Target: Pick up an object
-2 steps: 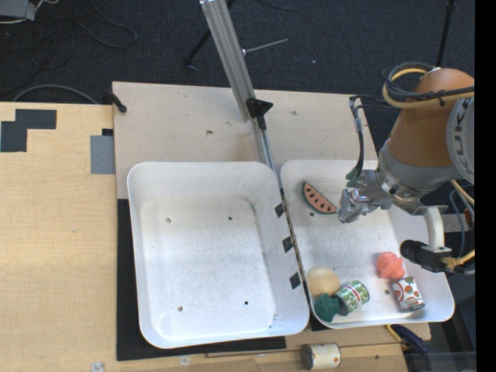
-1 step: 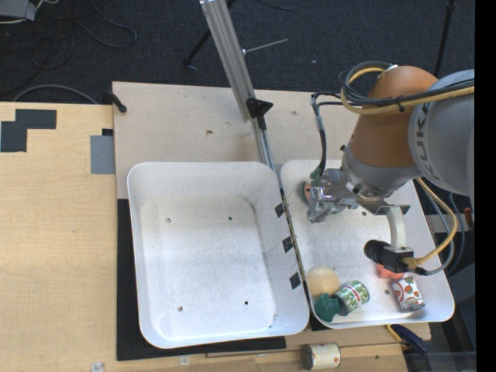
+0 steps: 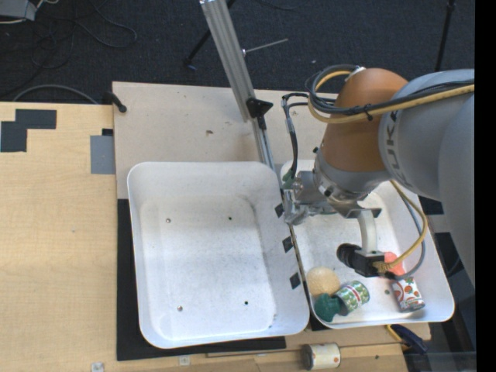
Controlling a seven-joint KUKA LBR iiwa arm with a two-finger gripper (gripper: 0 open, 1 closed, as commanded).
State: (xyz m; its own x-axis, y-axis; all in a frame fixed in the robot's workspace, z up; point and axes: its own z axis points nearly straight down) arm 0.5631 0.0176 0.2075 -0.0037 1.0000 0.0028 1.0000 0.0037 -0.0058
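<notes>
The arm's orange and grey wrist hangs over the right bin (image 3: 434, 304). My gripper (image 3: 293, 206) is low at that bin's left wall, close to the divider between the two bins. Nothing shows in its grasp. Towards the bin's front lie a beige ball (image 3: 321, 278), a dark green object (image 3: 328, 307) and a small green-and-white patterned can (image 3: 353, 294), all bunched together. A red-and-white can (image 3: 408, 294) lies at the front right, and a small orange piece (image 3: 393, 263) lies just behind it. These objects are all in front of the gripper and apart from it.
The left bin (image 3: 155, 200) sits beside the right one, their walls meeting by the gripper. A slanted aluminium rail (image 3: 231, 49) rises from behind the bins. A small tan cylinder (image 3: 321, 356) lies on the bench in front of the bins.
</notes>
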